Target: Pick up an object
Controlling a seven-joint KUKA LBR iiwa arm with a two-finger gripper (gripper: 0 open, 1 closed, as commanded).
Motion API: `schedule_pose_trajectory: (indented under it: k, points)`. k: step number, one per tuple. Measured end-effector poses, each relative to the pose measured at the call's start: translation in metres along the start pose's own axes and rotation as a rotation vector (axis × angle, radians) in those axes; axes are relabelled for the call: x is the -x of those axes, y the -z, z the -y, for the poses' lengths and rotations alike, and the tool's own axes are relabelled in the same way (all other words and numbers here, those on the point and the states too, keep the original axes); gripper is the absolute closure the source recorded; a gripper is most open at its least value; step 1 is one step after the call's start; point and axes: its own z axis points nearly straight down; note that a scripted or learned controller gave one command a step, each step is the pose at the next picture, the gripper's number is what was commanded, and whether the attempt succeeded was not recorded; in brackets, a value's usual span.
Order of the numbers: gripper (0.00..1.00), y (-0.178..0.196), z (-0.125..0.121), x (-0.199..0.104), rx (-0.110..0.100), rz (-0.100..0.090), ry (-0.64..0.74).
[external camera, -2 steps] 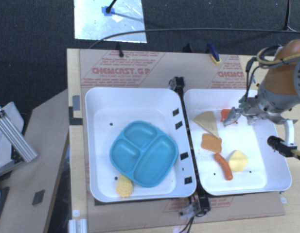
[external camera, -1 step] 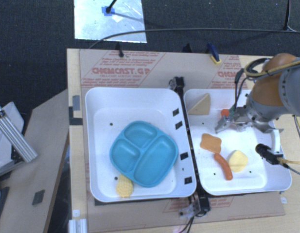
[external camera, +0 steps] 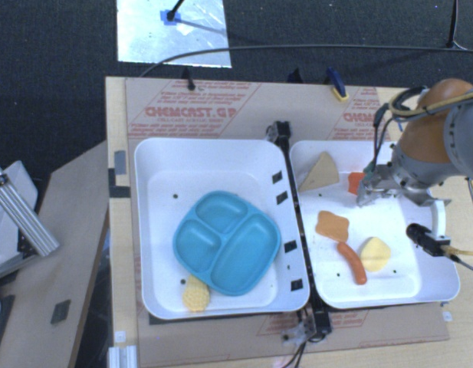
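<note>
While our arm leans into the right bin, nothing is lifted yet.

We have our gripper (external camera: pixel 372 192) low at the upper middle of the right bin (external camera: pixel 435 282), just beside a small red block (external camera: pixel 356 182) that sits at the bin's upper edge; whether the claw is open, closed or touching that block we cannot tell, since the wrist hides it. A tan wedge (external camera: pixel 320 172) lies to the left of the block, with an orange slice (external camera: pixel 333 225), a red sausage (external camera: pixel 352 263) and a yellow lump (external camera: pixel 375 253) lower down. Left of centre, the left bin (external camera: pixel 156 205) holds a blue plate (external camera: pixel 227 241) and a yellow corn cob (external camera: pixel 195 294). We judge the grasp and the lift remain.
</note>
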Motion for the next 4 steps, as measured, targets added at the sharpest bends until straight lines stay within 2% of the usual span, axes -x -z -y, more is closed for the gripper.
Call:
schedule_pose_trajectory:
  k: [3, 4]
  points:
    - [1.0, 0.157, 0.02, -0.005, 0.003, 0.001, 0.003]
    - [1.0, 0.147, 0.019, -0.05, -0.003, -0.003, 0.007]
